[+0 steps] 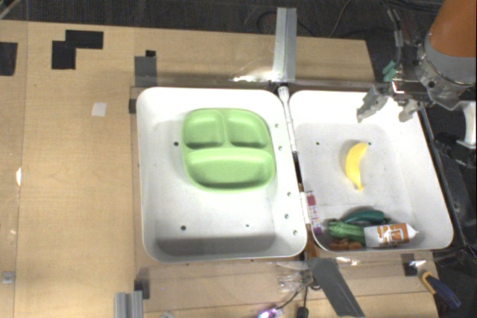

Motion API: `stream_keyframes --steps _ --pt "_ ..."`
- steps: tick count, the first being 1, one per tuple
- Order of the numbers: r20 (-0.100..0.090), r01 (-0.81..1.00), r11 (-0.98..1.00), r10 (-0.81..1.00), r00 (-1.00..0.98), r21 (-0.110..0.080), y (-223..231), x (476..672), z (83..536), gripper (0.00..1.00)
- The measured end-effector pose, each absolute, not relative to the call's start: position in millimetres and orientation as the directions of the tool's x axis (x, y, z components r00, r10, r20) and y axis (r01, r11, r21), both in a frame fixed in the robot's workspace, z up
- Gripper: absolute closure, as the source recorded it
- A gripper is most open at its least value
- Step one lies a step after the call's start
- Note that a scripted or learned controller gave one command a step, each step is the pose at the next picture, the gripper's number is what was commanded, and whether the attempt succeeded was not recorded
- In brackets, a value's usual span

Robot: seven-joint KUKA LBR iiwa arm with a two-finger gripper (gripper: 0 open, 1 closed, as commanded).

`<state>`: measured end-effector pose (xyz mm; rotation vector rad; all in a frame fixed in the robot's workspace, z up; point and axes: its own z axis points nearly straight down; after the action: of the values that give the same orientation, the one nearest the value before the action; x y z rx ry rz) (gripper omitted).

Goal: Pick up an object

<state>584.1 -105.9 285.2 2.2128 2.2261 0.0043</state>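
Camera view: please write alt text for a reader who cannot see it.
The robot's hand hangs open over the far edge of the right bin, holding nothing. That bin holds a banana, green items and a small packet; the left bin holds a green divided plate.

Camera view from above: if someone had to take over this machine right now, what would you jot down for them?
Gripper: open, holding nothing, hovering over the far right corner of the right bin.
Right bin: a banana lies near the middle, apart from the gripper. Along the near edge sit a green item and a white and orange bottle lying on its side, packed close together.
Left bin: a green divided plate.
Done: nothing picked up yet.
Left: choose one object, probably the banana since it lies alone and nearest, lower, close on it and lift.
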Motion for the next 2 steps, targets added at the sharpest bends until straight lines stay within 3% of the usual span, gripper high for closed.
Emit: stream_keyframes --steps 1,2 --pt "-0.001 0.996 0.083 0.997 -0.083 0.006 -100 601.2 325 0.00" --pt "0.000 0.999 0.042 0.999 -0.042 0.002 -107 581.9 202 0.00"
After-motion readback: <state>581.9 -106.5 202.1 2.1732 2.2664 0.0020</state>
